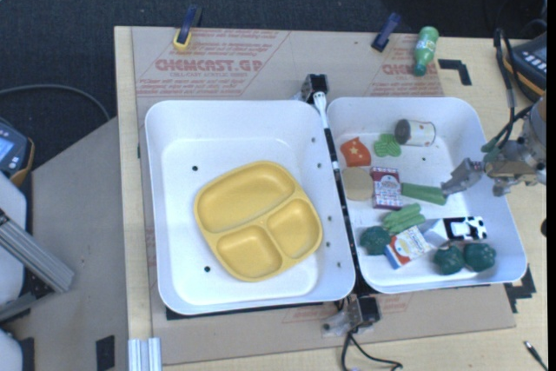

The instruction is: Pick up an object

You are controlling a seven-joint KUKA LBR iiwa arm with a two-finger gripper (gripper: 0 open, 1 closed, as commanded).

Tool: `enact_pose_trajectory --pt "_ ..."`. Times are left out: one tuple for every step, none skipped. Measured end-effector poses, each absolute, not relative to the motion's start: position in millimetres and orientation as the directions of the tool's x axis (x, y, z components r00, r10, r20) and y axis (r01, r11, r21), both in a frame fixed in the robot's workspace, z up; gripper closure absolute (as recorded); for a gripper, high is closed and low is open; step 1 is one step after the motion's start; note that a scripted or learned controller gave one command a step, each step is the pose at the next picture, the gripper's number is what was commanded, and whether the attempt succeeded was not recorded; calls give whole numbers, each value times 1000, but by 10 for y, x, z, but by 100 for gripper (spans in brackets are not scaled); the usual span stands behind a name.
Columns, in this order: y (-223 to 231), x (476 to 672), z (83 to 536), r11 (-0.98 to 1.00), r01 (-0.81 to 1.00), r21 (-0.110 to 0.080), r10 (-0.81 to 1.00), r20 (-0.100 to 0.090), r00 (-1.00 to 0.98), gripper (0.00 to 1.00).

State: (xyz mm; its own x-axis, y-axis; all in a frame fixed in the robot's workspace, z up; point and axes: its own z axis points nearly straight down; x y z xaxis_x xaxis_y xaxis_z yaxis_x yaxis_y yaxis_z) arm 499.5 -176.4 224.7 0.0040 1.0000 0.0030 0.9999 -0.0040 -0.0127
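Note:
The right bin (495,213) holds several small items. Among them are a red-orange piece (354,152), a white cylinder with a dark end (415,132), a red packet (386,188) and a long green piece (423,193). A black-and-white block (465,228) lies nearer the front. My gripper (471,173) reaches in from the right over that bin's right side, just right of the long green piece and above the black-and-white block. Nothing shows held in it.
A yellow divided plate (258,219) lies in the left bin (174,143). Dark green toy vegetables (465,258) and a small carton (408,245) crowd the right bin's front. A green bottle (425,50) lies on the board behind the bins, near a blue clamp (386,32).

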Motion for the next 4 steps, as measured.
enact_pose_trajectory --pt "-1760 5024 2311 0 1000 0 1000 0 0 0" --pt "-1708 5014 1681 0 1000 -8 1000 3 0 0" --pt "-1702 5029 1252 0 1000 -6 1000 3 0 0" --pt "-1702 5041 860 -1 1000 -1 1000 3 1 0"
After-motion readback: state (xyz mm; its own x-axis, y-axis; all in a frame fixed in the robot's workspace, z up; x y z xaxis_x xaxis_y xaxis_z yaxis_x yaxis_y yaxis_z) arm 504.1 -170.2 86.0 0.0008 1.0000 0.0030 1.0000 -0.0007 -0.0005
